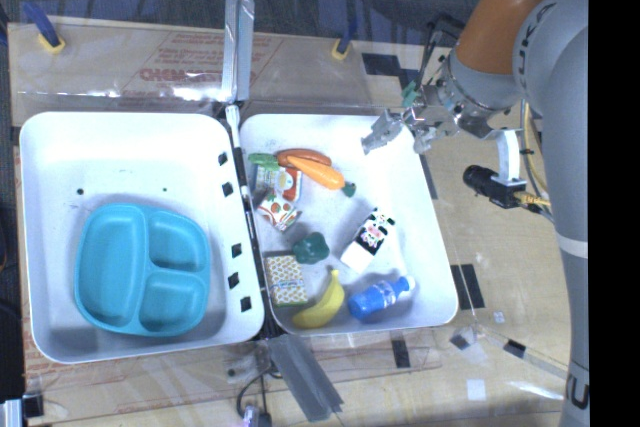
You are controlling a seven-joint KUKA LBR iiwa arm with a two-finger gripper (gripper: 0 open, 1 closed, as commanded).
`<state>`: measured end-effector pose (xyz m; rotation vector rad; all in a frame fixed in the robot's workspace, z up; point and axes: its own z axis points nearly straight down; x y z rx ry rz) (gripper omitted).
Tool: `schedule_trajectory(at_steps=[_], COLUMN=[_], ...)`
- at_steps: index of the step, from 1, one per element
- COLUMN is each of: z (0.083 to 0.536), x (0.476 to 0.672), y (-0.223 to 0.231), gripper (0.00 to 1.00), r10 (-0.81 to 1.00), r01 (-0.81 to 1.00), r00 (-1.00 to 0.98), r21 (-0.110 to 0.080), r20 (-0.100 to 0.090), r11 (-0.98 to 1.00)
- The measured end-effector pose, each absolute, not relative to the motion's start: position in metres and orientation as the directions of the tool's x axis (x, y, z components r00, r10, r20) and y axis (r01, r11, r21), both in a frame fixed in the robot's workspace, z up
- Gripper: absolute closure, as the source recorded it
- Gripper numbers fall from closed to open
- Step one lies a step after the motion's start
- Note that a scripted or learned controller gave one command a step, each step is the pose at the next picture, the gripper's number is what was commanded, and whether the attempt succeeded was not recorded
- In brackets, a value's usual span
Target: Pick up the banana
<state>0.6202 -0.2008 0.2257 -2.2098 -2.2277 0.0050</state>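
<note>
The gripper (398, 132), jaws apparently open and empty, hovers at two o'clock of the right bin (432, 245), while the banana (320, 303) lies at six o'clock, touching the blue bottle (380, 298), risking a fouled grasp.

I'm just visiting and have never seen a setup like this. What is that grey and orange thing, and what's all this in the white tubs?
You are looking down from one fixed camera above a bench. The grey and orange thing is a robot arm reaching in from the right; its gripper hangs over the right bin, holding nothing. That bin contains a banana, which it should pick up, plus a carrot, a blue bottle and a small milk carton. The left bin holds a blue divided tray.
</note>
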Motion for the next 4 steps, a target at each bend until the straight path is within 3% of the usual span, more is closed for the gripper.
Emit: schedule_trajectory(at_steps=[1, 2, 3, 4], z=[0.199, 0.103, 0.093, 0.095], x=[0.629, 0.557, 0.492, 0.514], y=[-0.208, -0.210, -0.161, -0.120], gripper=[0.00, 0.00, 0.00, 0.00], r10=[1.000, 0.993, 0.931, 0.960], r01=[1.000, 0.993, 0.931, 0.960], r00=[-0.011, -0.118, -0.366, -0.279], r21=[-0.006, -0.002, 0.002, 0.003], r20=[0.000, -0.001, -0.001, -0.021], r11=[0.011, 0.118, 0.366, 0.279])
